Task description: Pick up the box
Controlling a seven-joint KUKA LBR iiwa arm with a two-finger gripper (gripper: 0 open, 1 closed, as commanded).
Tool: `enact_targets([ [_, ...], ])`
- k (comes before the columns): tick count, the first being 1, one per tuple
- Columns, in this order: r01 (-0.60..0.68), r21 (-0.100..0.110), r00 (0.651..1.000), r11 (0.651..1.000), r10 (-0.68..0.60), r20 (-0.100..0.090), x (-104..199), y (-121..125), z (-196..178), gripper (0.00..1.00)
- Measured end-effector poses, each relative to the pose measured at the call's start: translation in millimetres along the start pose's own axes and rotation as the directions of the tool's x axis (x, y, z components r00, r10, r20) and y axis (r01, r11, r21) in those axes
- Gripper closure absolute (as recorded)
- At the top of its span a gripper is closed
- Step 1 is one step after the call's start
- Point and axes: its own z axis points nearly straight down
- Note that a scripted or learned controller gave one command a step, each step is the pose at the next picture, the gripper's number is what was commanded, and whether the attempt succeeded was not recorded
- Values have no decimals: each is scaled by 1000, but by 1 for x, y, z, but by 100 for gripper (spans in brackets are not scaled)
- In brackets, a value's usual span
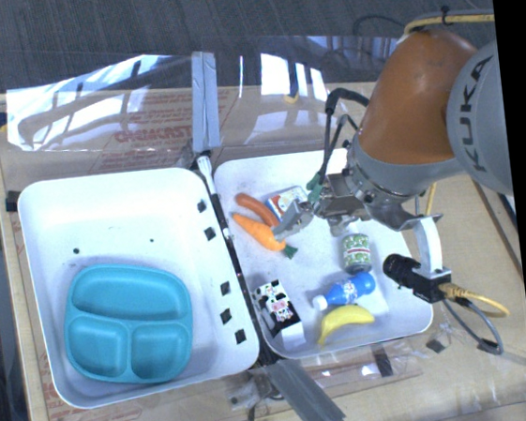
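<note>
A: Where is the gripper?

B: It is over the right bin, near the far left part of it, above the two carrots. The grey arm with the orange band comes in from the right side.

A: Is the gripper open or closed?

B: I cannot tell; that part is too small and too blurred.

A: And the box?

B: A small box with a red and white label lies just beside the gripper, toward the far edge, touching the carrots. A second box, a carton with black and white cow pattern, lies at the near left corner of the right bin.

A: What else is in that bin?

B: A banana near the near edge, a blue and white bottle just behind it, and a small can in the middle.

A: And the left bin?

B: It carries a teal divided tray near its near left corner.
</note>
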Motion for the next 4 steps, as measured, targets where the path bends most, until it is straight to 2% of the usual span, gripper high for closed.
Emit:
enact_targets([
  [1, -7, -1, 1000, 1000, 7, 0, -38, 77, -13, 0],
  [2, -41, 0, 999, 999, 41, 1, -52, 131, 53, 0],
  [3, -63, 2, 998, 998, 63, 0, -71, 152, 144, 0],
  [4, 5, -18, 1000, 1000, -5, 2, -92, 158, 181, 0],
])
